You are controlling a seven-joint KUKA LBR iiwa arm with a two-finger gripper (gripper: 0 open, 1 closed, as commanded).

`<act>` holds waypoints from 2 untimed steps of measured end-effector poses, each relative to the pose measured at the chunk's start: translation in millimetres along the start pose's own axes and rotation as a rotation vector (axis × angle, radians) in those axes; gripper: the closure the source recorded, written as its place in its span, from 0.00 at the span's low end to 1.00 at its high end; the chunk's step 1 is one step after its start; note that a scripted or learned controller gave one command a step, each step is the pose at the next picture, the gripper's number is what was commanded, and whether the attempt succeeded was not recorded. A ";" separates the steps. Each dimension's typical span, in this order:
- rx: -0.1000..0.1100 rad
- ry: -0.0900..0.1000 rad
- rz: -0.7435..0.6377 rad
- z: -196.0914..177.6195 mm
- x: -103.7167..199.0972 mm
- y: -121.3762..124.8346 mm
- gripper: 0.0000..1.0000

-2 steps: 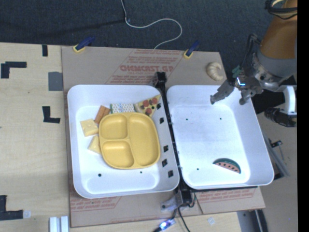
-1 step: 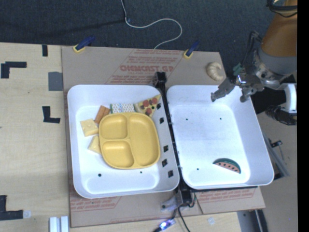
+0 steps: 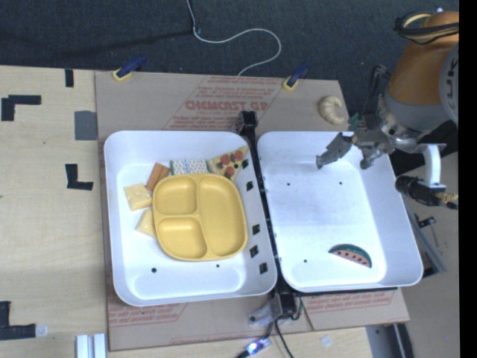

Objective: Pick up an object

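A watermelon slice toy lies near the front of the right bin. My gripper hangs over that bin's far right part, open, with its two dark fingers spread and nothing between them. It is well behind the watermelon slice. In the left bin a yellow divided plate lies over several flat food toys: a pizza slice, a cracker-like square and an orange piece.
A beige lump rests on the cardboard behind the right bin. Blue-and-yellow clamps hold the cardboard's back edge. A white cable loops across the dark floor behind. Black clips line the divider between the bins.
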State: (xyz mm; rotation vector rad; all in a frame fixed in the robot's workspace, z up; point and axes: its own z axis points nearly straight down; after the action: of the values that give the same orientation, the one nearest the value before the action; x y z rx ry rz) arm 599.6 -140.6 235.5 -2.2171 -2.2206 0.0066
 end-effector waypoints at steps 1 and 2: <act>0.000 0.000 0.001 60.7 -7.0 1.7 0.00; 0.001 0.000 0.000 106.9 -8.0 6.7 0.00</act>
State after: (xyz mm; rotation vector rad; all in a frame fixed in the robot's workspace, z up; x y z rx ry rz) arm 605.7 -148.6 128.5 -2.2163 -2.2199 0.0075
